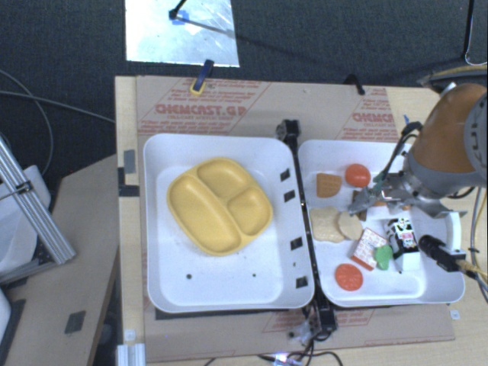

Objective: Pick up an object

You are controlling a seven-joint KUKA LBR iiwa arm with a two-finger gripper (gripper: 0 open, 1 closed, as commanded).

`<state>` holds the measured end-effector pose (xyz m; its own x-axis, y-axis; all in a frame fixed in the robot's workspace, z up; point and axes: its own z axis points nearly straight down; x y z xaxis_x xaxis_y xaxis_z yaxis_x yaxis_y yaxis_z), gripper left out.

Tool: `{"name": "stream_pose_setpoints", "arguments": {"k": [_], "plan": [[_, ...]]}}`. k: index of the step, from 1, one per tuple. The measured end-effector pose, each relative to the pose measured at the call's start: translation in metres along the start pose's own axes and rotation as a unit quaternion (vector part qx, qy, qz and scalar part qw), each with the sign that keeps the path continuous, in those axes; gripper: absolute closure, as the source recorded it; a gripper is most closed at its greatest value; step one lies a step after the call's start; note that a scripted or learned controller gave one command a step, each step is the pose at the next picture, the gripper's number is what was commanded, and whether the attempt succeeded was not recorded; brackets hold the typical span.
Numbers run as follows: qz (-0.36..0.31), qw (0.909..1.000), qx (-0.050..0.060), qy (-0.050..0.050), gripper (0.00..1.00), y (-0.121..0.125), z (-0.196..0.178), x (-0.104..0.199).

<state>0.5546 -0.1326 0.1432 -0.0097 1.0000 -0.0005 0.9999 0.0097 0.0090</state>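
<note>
Hanging low over the right bin [438,288], the gripper [367,200] sits near the toast [329,184]. Nothing is picked up yet.

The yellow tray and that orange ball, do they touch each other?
Apart. The camera view shows the yellow tray in the left bin and the orange ball in the right bin, the bins' rims between them.

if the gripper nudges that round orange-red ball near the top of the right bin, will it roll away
Probably. The round orange-red ball looks smooth and spherical, so a nudge likely sends it rolling across the right white bin. It looks like light toy food, and its curved surface may slip from a pinch.
</note>
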Motion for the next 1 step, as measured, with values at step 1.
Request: {"name": "stream_pose_setpoints", "arguments": {"k": [1], "plan": [[0.005,0.9999,-0.01,-0.007,0.0,-0.0593,0.0533,0.032]]}}
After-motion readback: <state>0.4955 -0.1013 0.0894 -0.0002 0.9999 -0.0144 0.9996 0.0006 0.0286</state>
